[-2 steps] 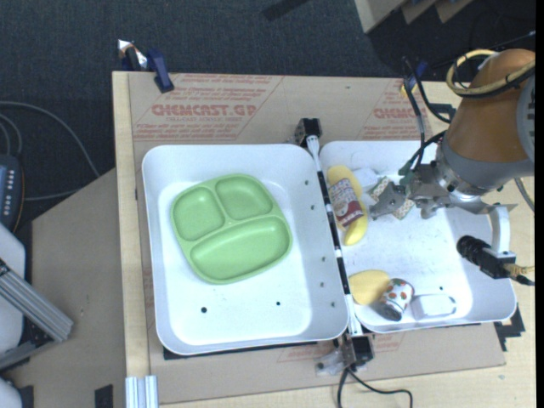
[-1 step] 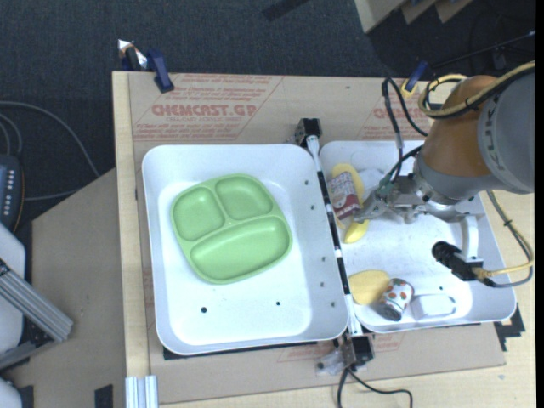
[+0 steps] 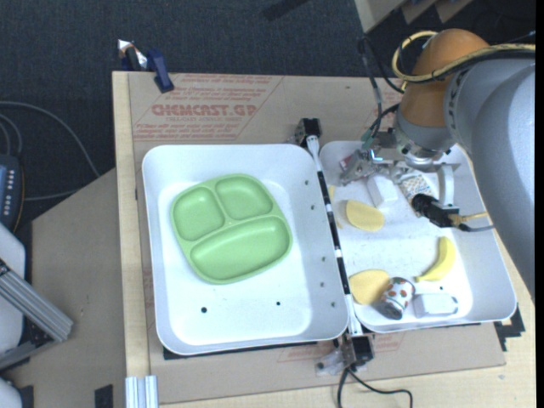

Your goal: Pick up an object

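At the near edge of the right bin (image 3: pixel 501 300) lay a small cluster: a round yellow-orange piece (image 3: pixel 368 285), a little metallic object (image 3: pixel 393 299) touching it, and a white block (image 3: pixel 438 303) just beside that. A toy banana (image 3: pixel 437 260) sat a little farther back, likely light, stiff and smooth; it would probably be best pinched across its narrow middle. Beyond it lay a pale yellow disc (image 3: pixel 365 216), flat and probably hard to get under. The gripper (image 3: pixel 378 170) hung over the bin's far end, near the disc; whether it held anything could not be told. The left bin (image 3: pixel 161 168) carried a green divided plate (image 3: pixel 229 226).
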`<state>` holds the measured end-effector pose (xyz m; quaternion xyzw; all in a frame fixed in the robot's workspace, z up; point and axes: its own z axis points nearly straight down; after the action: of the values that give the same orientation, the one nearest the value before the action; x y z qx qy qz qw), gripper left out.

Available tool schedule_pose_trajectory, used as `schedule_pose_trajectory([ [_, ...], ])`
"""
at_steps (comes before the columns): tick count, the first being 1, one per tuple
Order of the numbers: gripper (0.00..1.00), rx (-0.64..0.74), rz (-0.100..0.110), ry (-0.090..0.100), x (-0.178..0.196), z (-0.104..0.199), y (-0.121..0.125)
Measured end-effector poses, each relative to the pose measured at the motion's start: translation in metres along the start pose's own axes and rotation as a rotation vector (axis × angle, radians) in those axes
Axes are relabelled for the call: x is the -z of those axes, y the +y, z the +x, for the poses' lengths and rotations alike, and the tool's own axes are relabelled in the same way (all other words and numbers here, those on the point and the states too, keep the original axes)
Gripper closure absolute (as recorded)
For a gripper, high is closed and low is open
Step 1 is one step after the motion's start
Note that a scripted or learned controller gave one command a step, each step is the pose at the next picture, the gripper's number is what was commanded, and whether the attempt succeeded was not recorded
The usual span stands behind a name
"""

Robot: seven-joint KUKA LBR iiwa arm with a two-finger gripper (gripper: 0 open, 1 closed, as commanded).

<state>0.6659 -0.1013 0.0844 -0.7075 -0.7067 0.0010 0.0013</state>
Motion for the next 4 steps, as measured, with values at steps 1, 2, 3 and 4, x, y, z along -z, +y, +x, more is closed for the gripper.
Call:
schedule_pose_trajectory([
  [1, 0.00, 0.001, -0.001, -0.001, 0.000, -0.023, -0.031],
  [2, 0.00, 0.002, -0.003, -0.001, 0.001, 0.006, 0.001],
  [3, 0.00, 0.001, -0.002, -0.001, 0.000, -0.020, -0.022],
  [4, 0.00, 0.003, 0.008, 0.001, -0.001, -0.002, -0.001],
])
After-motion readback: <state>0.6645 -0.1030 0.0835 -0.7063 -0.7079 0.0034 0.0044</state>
